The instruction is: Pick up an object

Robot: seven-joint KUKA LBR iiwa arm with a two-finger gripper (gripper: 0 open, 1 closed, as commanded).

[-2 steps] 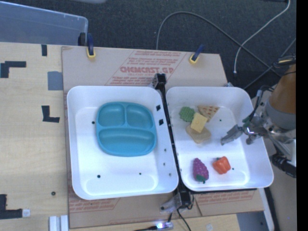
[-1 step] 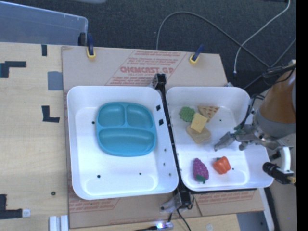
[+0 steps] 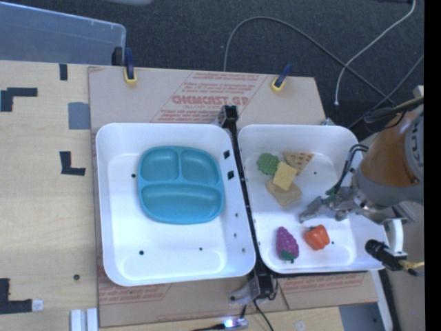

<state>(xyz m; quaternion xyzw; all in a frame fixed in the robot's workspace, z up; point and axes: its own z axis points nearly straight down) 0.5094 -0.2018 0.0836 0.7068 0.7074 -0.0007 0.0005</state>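
Claw point(image 3: 311, 214) fingers look spread and hold nothing, poised just above the red-orange toy point(image 3: 317, 237) in the right bin point(image 3: 344, 261). Purple grapes point(image 3: 286, 243) lie just left of that toy. Its grey arm point(image 3: 389, 161) reaches in low from the right. Farther back lie a yellow block point(image 3: 284, 177), a green piece point(image 3: 267, 163) and a tan wedge point(image 3: 298, 159). A blue divided plate point(image 3: 180, 185) sits in the left bin point(image 3: 124, 254).
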